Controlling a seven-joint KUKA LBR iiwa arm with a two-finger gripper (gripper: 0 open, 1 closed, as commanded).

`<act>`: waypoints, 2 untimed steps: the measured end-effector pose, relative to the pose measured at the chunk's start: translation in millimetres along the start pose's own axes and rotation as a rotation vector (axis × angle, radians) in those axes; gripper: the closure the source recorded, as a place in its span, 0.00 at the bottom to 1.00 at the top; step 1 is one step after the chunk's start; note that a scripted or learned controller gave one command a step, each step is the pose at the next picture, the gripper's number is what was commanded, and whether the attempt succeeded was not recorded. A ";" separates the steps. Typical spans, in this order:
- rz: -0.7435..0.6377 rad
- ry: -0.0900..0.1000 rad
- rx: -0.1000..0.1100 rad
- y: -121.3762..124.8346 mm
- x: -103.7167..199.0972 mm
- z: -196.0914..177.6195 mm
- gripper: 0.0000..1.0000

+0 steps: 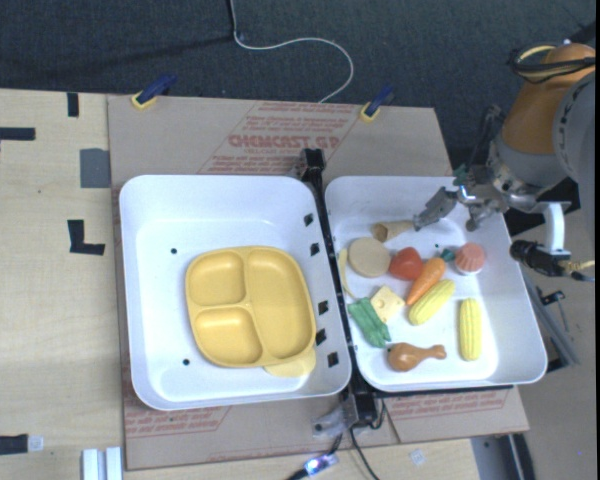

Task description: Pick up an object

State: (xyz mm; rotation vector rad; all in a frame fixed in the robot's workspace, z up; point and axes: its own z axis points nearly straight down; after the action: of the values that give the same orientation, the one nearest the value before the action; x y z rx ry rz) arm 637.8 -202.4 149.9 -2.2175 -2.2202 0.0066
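Arm: a grey arm with an orange band (545, 88) is reaching in from the right, over the upper part of the right bin.
Gripper: the gripper (450, 211) is hanging above the upper middle of the right bin, with its two fingers standing apart and nothing between them.
Right bin: a shallow white bin (520, 368) is sitting on the tabletop, holding a cluster of toy foods.
Toy foods, upper row: a beige mushroom-like piece (392, 231) is lying just below the gripper; a round tan biscuit (369, 259), a red tomato (406, 263) and a pinkish strawberry-like piece (469, 258) are lying in a row beneath it.
Toy foods, middle: an orange carrot (426, 280) is slanting beside the tomato, touching a yellow corn cob (431, 301); a pale yellow cheese block (386, 303) is sitting next to a green vegetable (368, 322).
Toy foods, lower: a second corn cob (469, 328) is lying upright near the right wall; a brown chicken drumstick (416, 355) is resting near the front wall.
Left bin: a white bin (150, 228) is holding a yellow divided plate (250, 303).
Tabletop: brown cardboard (270, 133) is lying under both bins.
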 end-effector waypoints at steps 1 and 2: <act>0.000 0.000 0.000 -1.1 -5.6 46.5 0.00; -0.002 -0.001 -0.004 -0.8 -4.2 66.4 0.00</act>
State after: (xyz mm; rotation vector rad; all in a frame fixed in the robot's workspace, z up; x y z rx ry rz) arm 636.6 -206.6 83.5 -2.2180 -2.2249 0.0035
